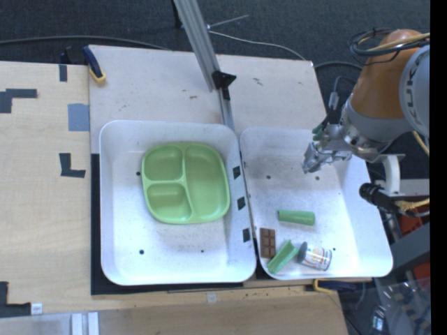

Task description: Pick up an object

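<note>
In right bin (363, 246): two green pieces (296, 218) | one brown block (268, 242) | one jar (316, 257)

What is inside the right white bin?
The right bin holds a green cylinder, a brown block, a green wedge and a small jar. Nothing looks covered.

Two bins side by side on the tabletop (160, 82), touching along the middle. In the left bin (115, 208): a divided plate (186, 183), roughly central. In the right bin (363, 222): a short cylinder (296, 218) near the middle; toward the near edge, a small block (268, 241) by the left wall, then a wedge piece (281, 256) just right of it, then a small jar (316, 257) on its side, touching the wedge. Above the right bin's far part, the gripper (312, 160), well apart from all four. Behind the bins, a slanted rail (199, 33).
</note>
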Robot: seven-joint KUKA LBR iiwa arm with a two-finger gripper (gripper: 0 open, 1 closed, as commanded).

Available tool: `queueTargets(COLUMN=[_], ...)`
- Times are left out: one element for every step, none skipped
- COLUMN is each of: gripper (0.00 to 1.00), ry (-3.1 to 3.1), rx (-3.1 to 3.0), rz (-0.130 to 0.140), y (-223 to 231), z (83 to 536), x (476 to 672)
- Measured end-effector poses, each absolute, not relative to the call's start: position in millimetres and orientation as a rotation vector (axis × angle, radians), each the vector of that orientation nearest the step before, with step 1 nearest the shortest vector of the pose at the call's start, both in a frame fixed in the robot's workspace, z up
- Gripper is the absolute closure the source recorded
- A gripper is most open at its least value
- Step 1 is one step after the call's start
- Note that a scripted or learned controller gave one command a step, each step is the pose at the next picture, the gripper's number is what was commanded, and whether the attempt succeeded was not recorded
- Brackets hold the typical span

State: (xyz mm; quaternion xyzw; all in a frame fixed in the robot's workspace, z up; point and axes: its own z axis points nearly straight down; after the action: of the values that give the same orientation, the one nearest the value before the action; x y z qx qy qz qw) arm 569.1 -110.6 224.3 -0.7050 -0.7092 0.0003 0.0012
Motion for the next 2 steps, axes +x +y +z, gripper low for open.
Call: queueTargets(gripper=[1.0, 1.0], ry=[-2.228, -2.229], rx=[-2.213, -2.211], rz=[-0.001, -0.001], y=[-61.0, -1.7], z=[229.4, 230.0], x=[573.6, 577.2])
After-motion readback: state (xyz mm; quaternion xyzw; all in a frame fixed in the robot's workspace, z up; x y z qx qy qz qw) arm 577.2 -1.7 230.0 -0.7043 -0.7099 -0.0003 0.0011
